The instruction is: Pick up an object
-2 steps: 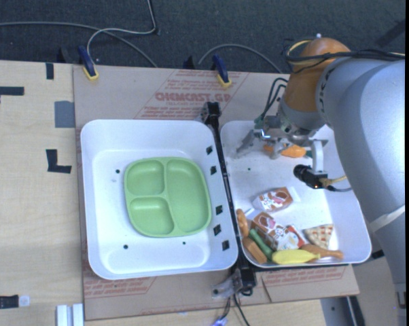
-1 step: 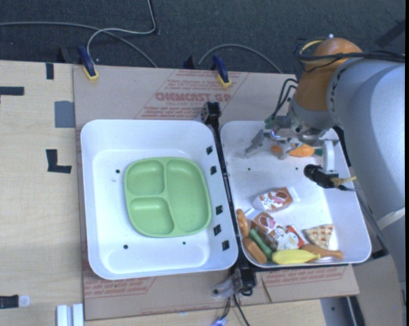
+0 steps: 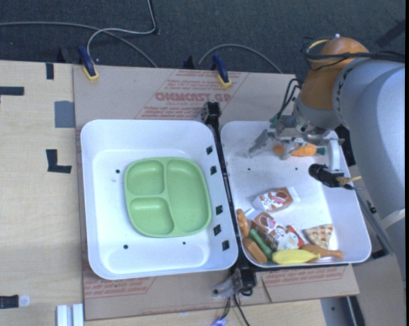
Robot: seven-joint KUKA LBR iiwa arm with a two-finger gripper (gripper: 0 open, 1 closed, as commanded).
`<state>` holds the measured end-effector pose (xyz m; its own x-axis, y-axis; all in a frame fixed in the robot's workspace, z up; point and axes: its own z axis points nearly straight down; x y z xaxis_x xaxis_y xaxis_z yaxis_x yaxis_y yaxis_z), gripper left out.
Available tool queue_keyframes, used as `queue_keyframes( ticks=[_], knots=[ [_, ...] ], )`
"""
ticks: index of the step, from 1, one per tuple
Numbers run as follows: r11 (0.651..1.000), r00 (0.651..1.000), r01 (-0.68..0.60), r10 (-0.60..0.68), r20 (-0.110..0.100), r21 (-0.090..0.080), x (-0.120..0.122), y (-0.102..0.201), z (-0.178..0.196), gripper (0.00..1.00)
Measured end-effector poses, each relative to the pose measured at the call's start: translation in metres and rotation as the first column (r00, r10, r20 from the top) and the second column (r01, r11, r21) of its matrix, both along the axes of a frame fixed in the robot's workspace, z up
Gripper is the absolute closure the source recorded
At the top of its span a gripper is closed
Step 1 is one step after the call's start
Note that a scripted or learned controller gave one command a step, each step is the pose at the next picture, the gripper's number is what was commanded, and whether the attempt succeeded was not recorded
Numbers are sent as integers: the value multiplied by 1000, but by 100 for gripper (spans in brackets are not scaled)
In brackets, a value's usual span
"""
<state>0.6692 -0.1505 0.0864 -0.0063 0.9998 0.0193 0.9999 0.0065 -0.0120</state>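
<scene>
My gripper [image 3: 278, 140] hangs low over the back of the right bin [image 3: 240, 148], under the orange band [image 3: 327, 80] of the arm. A small orange piece [image 3: 301, 151] lies right against the gripper's right side; whether it is gripped or just resting on the bin floor is not clear. Toward the bin's front lie two printed snack packets [image 3: 273, 200] [image 3: 278, 235], a pizza slice [image 3: 319, 236], a yellow banana-like piece [image 3: 294, 256], orange sausages [image 3: 247, 240] and a small green piece [image 3: 261, 239].
A green divided plate [image 3: 168, 197] sits in the middle of the left bin [image 3: 96, 182]. A black part [image 3: 325, 175] juts over the right bin's right side. The grey arm covers the bench's right edge. Clamps and cables lie behind the bins.
</scene>
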Motion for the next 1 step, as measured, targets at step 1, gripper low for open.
queue_keyframes(
  ticks=[1],
  knots=[
    [1000,1000,-1,2,-1,4,0,-6,0,0]
  ],
)
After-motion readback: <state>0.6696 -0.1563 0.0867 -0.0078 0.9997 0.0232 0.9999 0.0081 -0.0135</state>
